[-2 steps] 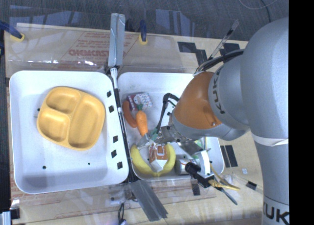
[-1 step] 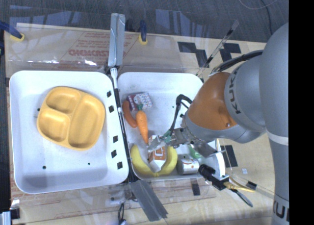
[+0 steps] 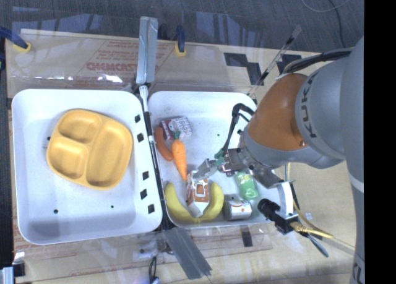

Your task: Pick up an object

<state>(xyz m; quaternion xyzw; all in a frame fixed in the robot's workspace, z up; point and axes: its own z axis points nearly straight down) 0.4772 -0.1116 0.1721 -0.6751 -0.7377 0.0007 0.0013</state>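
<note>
Claw: lower centre of frame, low inside right bin, just above small carton; cannot tell how far open, nothing seen gripped.
Carton: lies on banana, bottom of right bin.
Carrot: left of claw.
Green bottle: beneath arm.
Left bin: yellow divided plate.

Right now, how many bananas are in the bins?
1. The banana lies curved along the near edge of the right bin, partly under a small carton. The arm covers part of that bin, so another could be hidden.
</note>
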